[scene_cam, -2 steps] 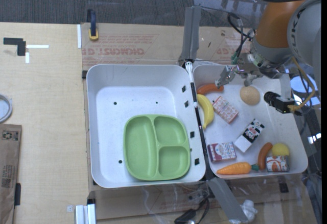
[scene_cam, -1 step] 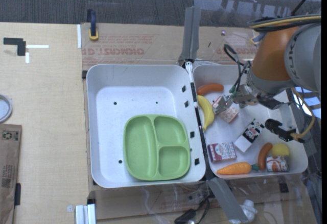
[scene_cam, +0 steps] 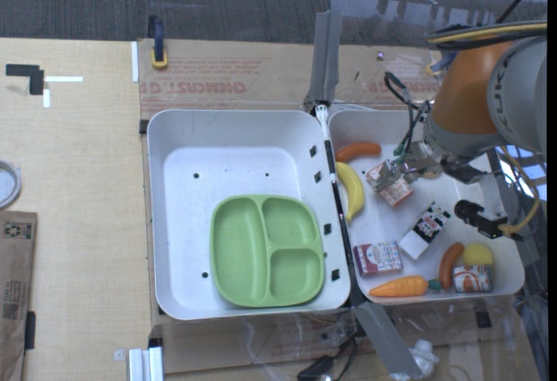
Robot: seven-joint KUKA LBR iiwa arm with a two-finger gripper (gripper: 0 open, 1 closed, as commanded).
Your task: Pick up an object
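From the camera above the tabletop (scene_cam: 70, 162) we see two shallow white bins side by side. The left bin (scene_cam: 174, 144) holds a green divided plate (scene_cam: 265, 250), lying flat toward the near side of the bin.

The right bin (scene_cam: 509, 279) carries the loose objects. A banana (scene_cam: 351, 186) lies along the bin's left wall, with an orange sausage-like piece (scene_cam: 358, 150) just beyond it toward the far wall. Near the front we see a small red-and-white carton (scene_cam: 377, 258), a toy carrot (scene_cam: 399, 287) close to the front rim, a black-and-white box (scene_cam: 424, 230) tilted in the middle, a second orange sausage (scene_cam: 450, 263), and a yellow item (scene_cam: 477, 254) touching a small red-and-white pack (scene_cam: 472, 281) in the front right corner.

The arm (scene_cam: 487, 101) reaches in from the right, its orange band above the wrist sitting over the far right part of that bin. The end effector (scene_cam: 396, 175) is low over a small brown-and-white box (scene_cam: 393, 185), which lies between the banana and the black-and-white box. We cannot tell whether it is spread or pressed together, nor whether it has that box; the two overlap in this view.
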